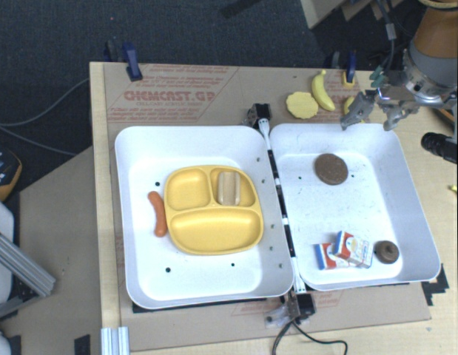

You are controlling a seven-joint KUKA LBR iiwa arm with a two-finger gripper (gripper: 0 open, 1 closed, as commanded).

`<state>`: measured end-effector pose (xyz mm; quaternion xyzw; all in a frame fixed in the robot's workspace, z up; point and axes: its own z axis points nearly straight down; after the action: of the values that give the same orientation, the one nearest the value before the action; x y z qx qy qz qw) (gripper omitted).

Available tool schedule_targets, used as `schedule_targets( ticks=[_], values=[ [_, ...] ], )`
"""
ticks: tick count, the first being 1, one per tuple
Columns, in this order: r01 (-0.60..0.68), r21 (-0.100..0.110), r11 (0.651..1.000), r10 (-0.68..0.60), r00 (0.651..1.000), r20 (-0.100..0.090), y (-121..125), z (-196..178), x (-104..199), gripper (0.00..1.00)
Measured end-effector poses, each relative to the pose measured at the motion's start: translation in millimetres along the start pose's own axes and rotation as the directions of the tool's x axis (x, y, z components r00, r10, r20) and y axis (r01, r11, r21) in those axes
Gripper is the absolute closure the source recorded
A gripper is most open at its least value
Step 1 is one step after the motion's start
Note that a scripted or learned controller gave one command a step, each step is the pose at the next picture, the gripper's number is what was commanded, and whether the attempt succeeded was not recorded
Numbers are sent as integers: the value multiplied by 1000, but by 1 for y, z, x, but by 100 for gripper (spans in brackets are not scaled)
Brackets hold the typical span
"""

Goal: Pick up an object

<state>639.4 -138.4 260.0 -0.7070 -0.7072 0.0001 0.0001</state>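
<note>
Brown round patty is sitting in the right bin, up around 12 o'clock of that bin's floor, nothing touching it. Gripper is hovering at the bin's 1 o'clock rim with its fingers spread apart, pinching nothing. Down at 5 o'clock a little carton is lying next to a chocolate donut. Left bin is carrying a yellow divided plate, with a hot dog lying at its 9 o'clock.
</note>
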Motion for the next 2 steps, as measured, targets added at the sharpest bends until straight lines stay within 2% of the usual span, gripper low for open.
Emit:
schedule_targets(
  ticks=[1,2],
  values=[
    [-2,15,1000,2,1000,-3,-23,174,-12,0],
    [4,-9,1000,-4,1000,4,31,173,15,0]
  ],
)
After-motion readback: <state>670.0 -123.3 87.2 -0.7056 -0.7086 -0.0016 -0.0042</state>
